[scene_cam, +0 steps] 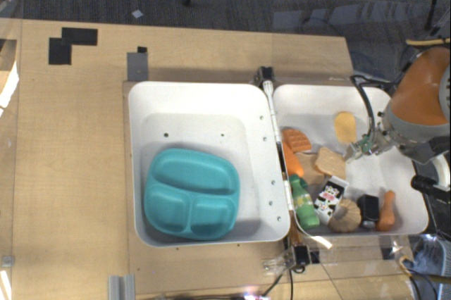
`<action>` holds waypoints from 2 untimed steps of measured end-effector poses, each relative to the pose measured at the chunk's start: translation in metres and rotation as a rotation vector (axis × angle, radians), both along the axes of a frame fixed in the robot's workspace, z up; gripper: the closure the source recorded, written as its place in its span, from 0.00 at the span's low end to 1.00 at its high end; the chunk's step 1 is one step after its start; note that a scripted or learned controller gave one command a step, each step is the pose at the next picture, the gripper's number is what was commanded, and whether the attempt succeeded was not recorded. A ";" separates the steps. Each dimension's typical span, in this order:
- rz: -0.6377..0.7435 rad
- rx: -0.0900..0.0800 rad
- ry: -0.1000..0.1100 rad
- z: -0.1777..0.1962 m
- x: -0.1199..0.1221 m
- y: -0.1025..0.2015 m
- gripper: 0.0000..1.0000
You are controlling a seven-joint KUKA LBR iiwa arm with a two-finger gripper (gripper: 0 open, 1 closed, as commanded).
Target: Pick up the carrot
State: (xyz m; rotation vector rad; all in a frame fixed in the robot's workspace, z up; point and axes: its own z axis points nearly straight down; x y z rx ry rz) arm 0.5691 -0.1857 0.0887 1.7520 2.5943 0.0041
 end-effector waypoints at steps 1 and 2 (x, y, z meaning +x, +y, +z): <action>-0.002 0.000 -0.003 0.000 0.001 0.000 0.00; -0.048 0.003 0.000 -0.002 0.073 0.011 0.00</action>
